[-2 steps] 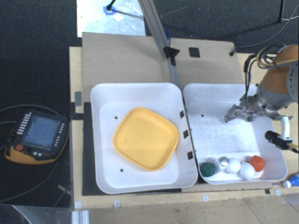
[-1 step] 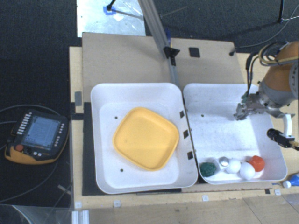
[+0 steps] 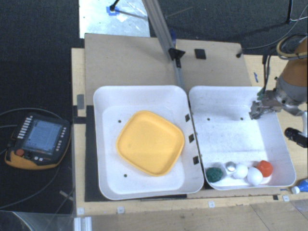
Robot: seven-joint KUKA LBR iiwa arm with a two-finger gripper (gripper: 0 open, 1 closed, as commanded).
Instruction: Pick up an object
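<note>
The things to pick lie in a small cluster along the near wall of the right bin (image 3: 274,129): a dark green ball (image 3: 214,173) at the cluster's left end, then a little silvery object (image 3: 231,166), a white ball (image 3: 240,171), a larger white ball (image 3: 254,176), and an orange-red object (image 3: 264,167) at the right end. They sit close together, several touching or nearly so, and the row they form runs roughly along that near wall.

The gripper (image 3: 256,110) hangs over the far right part of the same bin, near its far edge and well apart from the cluster. Nothing is visible between its fingers; whether they stand wide or narrow I cannot tell at this size and angle. From the gripper, the cluster lies toward the bin's near wall, with the orange-red object and the larger white ball almost straight across and the green ball off further to the left. In my judgement the coming move is a travel across the bare floor of the bin toward that wall, then a descent, and crowding against the wall may make a clean grasp awkward.

Left of this bin sits the left bin (image 3: 103,129), holding a yellow plate (image 3: 150,142). Further left, off the bench, lies a teach pendant (image 3: 37,143).
</note>
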